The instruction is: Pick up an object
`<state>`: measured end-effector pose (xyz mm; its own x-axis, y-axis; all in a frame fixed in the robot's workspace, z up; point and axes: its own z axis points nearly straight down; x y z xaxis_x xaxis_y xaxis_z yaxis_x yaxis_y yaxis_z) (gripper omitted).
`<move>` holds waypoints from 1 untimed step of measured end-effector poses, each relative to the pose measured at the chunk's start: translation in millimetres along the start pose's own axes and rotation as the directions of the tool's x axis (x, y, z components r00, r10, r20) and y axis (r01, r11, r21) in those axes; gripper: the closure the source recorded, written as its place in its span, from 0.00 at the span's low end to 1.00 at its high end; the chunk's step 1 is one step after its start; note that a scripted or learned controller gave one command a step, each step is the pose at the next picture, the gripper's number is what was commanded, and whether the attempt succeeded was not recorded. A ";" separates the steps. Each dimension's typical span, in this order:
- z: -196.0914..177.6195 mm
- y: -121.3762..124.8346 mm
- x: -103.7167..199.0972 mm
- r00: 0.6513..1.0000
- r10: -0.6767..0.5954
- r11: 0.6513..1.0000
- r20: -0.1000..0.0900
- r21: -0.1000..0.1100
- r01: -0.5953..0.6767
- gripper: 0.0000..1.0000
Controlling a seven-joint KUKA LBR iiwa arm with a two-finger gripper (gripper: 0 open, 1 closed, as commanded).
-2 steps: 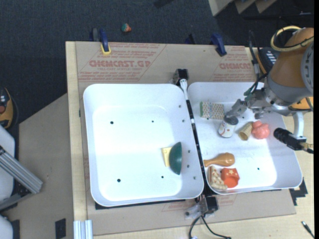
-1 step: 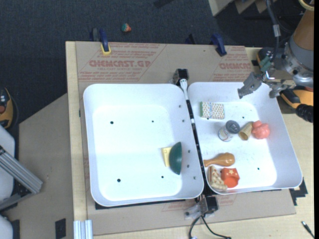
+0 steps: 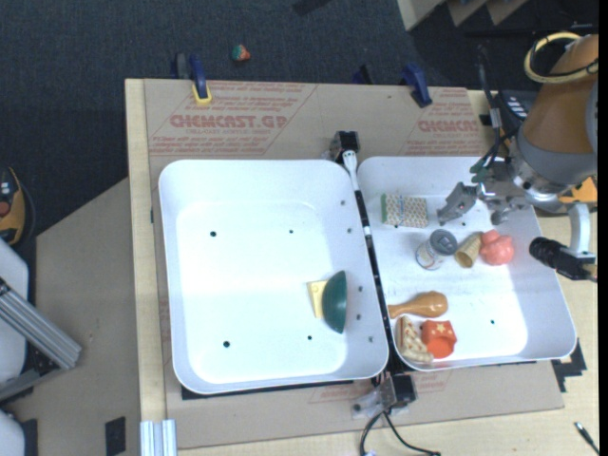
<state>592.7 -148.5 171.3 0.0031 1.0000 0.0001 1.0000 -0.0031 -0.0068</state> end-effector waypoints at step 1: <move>89.6 39.8 -68.4 1.000 -0.002 1.000 0.000 -0.010 0.002 0.00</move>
<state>631.6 -217.0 81.4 0.0009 1.0000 0.0003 1.0000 -0.0009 0.0034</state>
